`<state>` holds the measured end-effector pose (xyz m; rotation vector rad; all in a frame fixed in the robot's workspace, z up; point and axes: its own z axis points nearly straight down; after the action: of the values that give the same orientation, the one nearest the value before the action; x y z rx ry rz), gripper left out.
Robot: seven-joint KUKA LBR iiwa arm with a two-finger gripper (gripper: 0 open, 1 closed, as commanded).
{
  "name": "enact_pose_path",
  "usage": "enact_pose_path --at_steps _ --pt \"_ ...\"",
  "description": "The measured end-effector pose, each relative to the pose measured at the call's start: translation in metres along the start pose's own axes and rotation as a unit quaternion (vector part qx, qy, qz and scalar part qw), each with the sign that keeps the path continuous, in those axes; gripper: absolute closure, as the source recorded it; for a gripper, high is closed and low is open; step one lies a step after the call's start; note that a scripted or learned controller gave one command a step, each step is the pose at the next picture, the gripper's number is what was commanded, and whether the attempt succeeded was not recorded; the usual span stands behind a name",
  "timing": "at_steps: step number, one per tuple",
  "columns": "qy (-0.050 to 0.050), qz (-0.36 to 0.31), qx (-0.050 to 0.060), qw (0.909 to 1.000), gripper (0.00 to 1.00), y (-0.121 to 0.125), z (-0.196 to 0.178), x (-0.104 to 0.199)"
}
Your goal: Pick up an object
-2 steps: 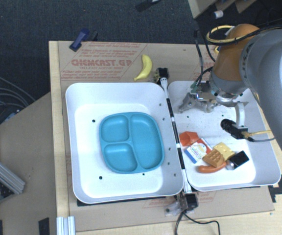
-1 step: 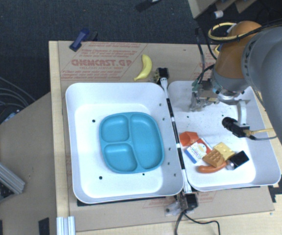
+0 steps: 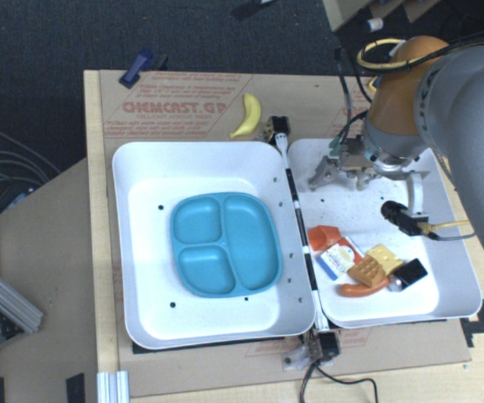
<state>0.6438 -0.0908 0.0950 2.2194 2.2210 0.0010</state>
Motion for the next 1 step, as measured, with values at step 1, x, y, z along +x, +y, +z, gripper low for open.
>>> enact_pose_path --at_steps 1 --pt "0.001 0.001 0.002 1.0 0.0 -0.0495 0.0108 -0.0052"
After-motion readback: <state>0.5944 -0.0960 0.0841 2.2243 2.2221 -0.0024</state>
